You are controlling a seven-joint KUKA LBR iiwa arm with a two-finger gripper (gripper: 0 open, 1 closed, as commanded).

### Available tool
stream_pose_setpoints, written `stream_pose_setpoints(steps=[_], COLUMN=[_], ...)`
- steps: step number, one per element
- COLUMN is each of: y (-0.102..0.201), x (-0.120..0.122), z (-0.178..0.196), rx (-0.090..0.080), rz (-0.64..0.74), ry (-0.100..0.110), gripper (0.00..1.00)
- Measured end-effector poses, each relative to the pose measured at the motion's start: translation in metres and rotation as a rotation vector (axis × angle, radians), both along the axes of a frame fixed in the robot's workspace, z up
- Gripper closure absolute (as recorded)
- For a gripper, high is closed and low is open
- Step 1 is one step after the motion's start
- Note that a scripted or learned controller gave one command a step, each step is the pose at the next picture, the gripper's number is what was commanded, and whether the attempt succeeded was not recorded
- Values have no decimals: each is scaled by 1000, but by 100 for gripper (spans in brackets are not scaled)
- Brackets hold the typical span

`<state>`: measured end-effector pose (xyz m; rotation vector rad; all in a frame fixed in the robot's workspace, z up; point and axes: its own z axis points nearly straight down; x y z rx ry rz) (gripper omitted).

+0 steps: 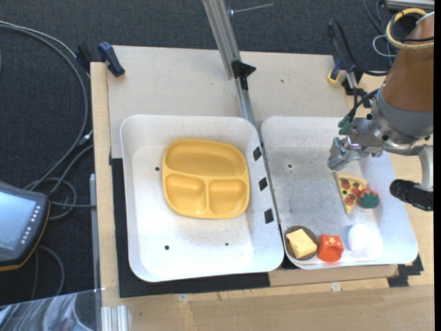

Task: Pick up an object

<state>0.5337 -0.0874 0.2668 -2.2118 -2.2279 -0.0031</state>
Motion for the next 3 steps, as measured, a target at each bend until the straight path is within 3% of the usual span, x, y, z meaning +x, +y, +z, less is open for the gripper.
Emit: stream_pose_setpoints(steps=[3], y=[164], x=[26], z=[-9], rx=[-1], rz=[1], ry=[-1], gripper=[100])
